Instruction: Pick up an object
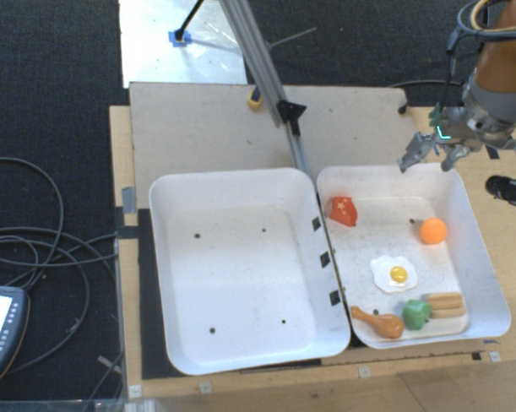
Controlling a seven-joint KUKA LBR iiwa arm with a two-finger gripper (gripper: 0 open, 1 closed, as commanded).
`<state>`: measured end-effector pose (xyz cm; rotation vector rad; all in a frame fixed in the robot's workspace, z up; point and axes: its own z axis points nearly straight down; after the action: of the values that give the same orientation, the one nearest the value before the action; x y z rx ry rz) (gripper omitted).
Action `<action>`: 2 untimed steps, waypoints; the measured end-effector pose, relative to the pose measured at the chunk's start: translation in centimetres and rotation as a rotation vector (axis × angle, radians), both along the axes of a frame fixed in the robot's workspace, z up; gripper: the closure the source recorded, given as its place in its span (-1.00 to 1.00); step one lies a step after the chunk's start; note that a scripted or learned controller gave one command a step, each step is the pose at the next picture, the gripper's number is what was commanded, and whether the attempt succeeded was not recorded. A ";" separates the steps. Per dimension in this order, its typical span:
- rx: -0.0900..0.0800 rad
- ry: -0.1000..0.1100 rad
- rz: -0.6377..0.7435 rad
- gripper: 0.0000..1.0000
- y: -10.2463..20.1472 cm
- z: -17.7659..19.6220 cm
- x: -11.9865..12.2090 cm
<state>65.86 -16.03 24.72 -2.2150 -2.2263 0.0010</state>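
Note:
The right bin (474, 236) holds several toy foods: a red strawberry-like piece (343, 211) near its far left corner, an orange ball (433, 230), a fried egg (395, 274), a brown chicken drumstick (378, 321), a green piece (416, 312) and a hot dog bun (446, 303) along the near side. My gripper (432, 155) hangs above the bin's far rim, up and right of the orange ball. Its two fingers are spread apart and nothing is between them.
The left bin (171, 271) sits beside the right one, its wall touching it in the middle. A grey camera pole (266, 65) slants down to the bins' far junction. Cables lie on the dark floor at left.

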 end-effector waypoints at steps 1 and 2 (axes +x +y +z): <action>-0.002 -0.003 0.001 -1.00 0.0 0.2 0.1; 0.000 0.002 -0.002 -1.00 0.2 -5.8 -0.5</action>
<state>65.36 -15.79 18.91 -2.2163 -2.2238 0.0031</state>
